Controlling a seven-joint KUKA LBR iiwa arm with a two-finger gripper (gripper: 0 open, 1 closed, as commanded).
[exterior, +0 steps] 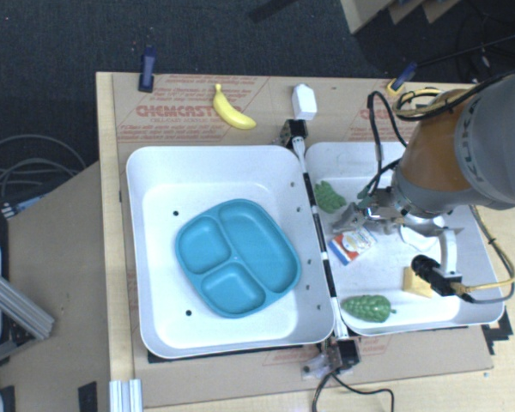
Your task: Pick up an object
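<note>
In the right bin (pixel 463 312) my gripper (pixel 358 220) hangs low near the bin's left wall. It is just above a small white packet with red and blue print (pixel 347 248). A leafy green toy (pixel 329 196) lies just to the gripper's upper left. A second, bumpy green toy (pixel 366 308) rests against the bin's front wall. The view shows nothing held by the gripper.
The left bin (pixel 154 187) holds a blue divided plate (pixel 235 257). On the bench behind the bins lie a yellow banana (pixel 232 110), a small white block (pixel 305 101) and a dark blue piece (pixel 147 69). The arm's grey and orange body (pixel 463 157) overhangs the right bin's far side.
</note>
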